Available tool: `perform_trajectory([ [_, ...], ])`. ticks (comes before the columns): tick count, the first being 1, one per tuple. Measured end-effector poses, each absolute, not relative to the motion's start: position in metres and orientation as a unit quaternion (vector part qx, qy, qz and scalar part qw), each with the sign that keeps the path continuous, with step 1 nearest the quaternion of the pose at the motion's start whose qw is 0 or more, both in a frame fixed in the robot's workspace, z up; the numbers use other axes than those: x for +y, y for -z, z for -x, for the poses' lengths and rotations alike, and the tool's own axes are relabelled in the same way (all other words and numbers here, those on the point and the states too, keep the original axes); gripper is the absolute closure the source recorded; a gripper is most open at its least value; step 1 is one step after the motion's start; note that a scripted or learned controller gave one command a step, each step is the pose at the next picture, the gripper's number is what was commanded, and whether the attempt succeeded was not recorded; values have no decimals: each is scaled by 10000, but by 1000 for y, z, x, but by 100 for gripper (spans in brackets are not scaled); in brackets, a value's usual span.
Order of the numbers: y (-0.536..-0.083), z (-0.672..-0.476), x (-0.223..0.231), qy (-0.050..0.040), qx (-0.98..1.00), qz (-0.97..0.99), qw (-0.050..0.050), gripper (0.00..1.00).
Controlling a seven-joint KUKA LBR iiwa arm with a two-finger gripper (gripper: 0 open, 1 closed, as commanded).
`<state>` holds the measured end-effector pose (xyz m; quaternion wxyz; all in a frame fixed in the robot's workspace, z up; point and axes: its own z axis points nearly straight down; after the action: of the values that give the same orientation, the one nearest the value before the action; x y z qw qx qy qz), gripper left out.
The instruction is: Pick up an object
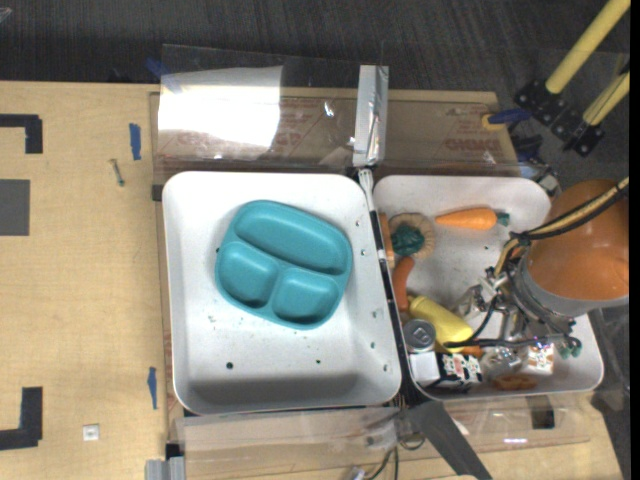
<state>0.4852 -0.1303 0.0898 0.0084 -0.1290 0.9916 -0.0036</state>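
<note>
Pincer [500,353] sits low in the right bin [570,368], near its front edge; its state you cannot tell, since cables and wrist clutter hide the tip. Just beside it: a yellow banana-like piece [442,318], a small round grey can [420,335], and a black-and-white box [452,368]. Farther back lies the carrot [466,219]. In the left bin [200,348] rests a teal divided plate [283,261], well apart. You are at the reach-and-descend step, by the look of it. Next move calls for closing on one item, then lifting straight.
</note>
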Motion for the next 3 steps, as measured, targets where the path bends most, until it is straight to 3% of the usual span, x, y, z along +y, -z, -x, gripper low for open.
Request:
perform_trajectory([
  [1, -123, -603, -142, 10, 9919, 1271, 56, 0],
  [2, -88, -573, -190, 12, 9853, 1706, 48, 0],
  [3, -102, -577, -189, 30, 9853, 1706, 114, 100],
])
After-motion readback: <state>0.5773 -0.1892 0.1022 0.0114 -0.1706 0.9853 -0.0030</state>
